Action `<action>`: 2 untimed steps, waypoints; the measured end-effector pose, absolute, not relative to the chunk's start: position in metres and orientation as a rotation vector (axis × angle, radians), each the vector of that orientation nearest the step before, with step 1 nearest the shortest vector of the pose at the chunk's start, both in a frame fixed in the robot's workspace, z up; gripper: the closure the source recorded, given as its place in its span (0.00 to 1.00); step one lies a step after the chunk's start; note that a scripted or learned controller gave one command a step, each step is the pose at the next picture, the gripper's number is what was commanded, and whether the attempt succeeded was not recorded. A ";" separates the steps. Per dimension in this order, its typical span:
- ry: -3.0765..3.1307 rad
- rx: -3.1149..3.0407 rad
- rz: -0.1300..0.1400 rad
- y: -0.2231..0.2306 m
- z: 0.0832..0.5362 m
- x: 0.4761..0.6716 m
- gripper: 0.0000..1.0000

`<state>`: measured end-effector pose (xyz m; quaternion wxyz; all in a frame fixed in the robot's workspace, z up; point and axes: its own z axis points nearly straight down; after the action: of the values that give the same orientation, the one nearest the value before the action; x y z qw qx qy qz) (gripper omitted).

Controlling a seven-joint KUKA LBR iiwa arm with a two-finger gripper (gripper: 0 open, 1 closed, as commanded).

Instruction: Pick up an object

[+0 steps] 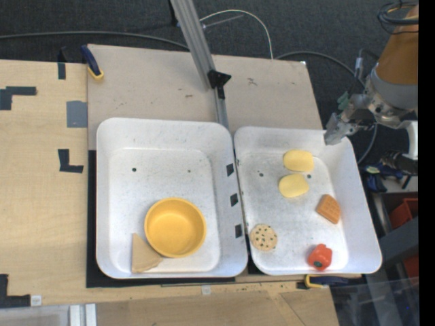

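The right bin [272, 145] holds two pale yellow lumps, one [298, 160] above the other [293, 185], an orange-brown wafer [328, 208], a round cookie [263, 237] and a red pepper-like piece [320, 256]. In the left bin [115, 141] sit a yellow bowl [175, 227] and a tan wedge [143, 255] tucked beside it. My gripper [335, 133] hangs over the right bin's upper right corner, up and to the right of the yellow lumps, with nothing seen in it.
A slanted metal pole [197, 32] crosses the board behind the bins and ends at a black clamp [219, 79]. Cables run along the back and right side. A blue and yellow clamp [93, 63] sits at the board's upper left corner.
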<state>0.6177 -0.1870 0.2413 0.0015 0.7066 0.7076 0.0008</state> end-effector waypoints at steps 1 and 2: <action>2.229 2.215 0.002 -0.136 0.249 0.614 1.00; 2.229 2.218 -0.001 -0.091 0.245 0.600 1.00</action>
<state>0.5998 -0.0908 0.2453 -0.0014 0.7053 0.7089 -0.0004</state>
